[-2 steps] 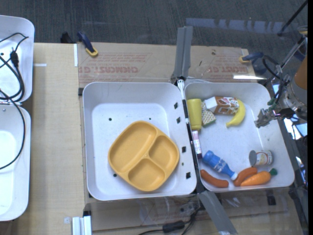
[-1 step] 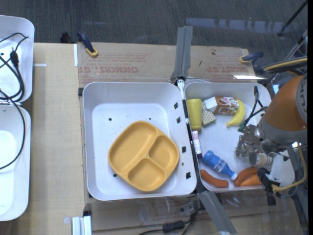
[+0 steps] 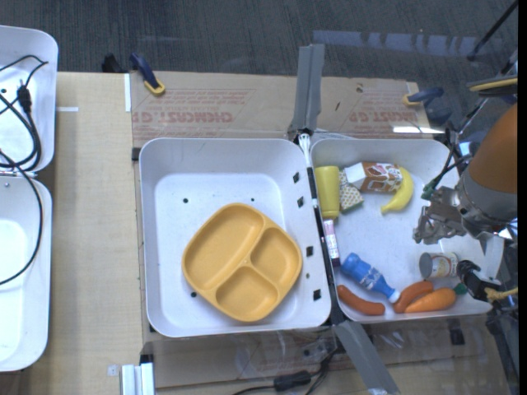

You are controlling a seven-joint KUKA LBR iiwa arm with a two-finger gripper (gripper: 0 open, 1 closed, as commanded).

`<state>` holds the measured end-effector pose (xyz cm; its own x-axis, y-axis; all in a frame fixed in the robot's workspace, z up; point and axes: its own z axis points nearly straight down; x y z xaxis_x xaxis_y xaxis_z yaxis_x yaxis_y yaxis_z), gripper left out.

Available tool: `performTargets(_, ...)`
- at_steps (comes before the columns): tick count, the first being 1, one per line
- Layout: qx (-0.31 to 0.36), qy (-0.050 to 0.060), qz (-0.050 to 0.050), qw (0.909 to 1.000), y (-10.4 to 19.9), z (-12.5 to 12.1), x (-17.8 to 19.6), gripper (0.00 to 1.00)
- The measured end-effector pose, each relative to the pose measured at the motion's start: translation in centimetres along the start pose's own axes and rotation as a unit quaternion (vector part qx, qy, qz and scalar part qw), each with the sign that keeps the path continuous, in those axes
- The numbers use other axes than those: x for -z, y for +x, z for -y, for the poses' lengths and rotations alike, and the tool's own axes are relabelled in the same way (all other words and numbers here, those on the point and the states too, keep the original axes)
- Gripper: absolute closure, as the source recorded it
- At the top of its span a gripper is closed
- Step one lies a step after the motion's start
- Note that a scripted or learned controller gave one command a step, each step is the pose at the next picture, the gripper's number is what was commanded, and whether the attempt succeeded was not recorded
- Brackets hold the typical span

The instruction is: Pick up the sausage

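Hovering over the right white plastic bin point(image 3: 375, 148), grey metal two-finger gripper point(image 3: 431, 224), finger state impossible to tell, reddish-brown sausage point(image 3: 361, 301) at the front edge, beside blue plastic bottle point(image 3: 368, 276).

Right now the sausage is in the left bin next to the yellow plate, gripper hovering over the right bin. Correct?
Not quite. The sausage lies in the right bin, at its near edge beside the blue bottle, not in the left bin with the yellow plate. The camera view shows this. The gripper does hover over the right bin.
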<state>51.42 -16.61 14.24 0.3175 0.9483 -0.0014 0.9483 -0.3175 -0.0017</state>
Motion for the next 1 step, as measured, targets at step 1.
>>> performTargets(1, -0.234, 0.003, 0.0, 0.9723, 6.24, 1.73, -5.25, 0.0)
